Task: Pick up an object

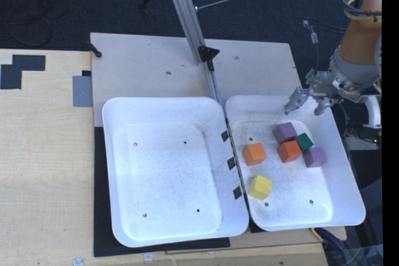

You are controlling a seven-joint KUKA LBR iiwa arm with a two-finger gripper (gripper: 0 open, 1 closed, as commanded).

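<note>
The gripper [307,103] hangs with fingers spread wide and nothing between them, over the back rim of the right bin [349,209]; this looks like the approach step, with no pick made yet; the nearest block, the purple cube [285,132] (touching the red-orange cube [289,151]), sits just below; the next move calls for descending squarely over one block.

Both bins, left [118,115] and right [349,209], are looking like smooth, faintly glossy white plastic, lightly speckled. The blocks, such as the yellow block [260,186] near the right bin's front edge, are appearing matt. The slanted rail [184,6] is showing ribbed bare metal; the bench [43,152] is showing pale wood grain.
</note>
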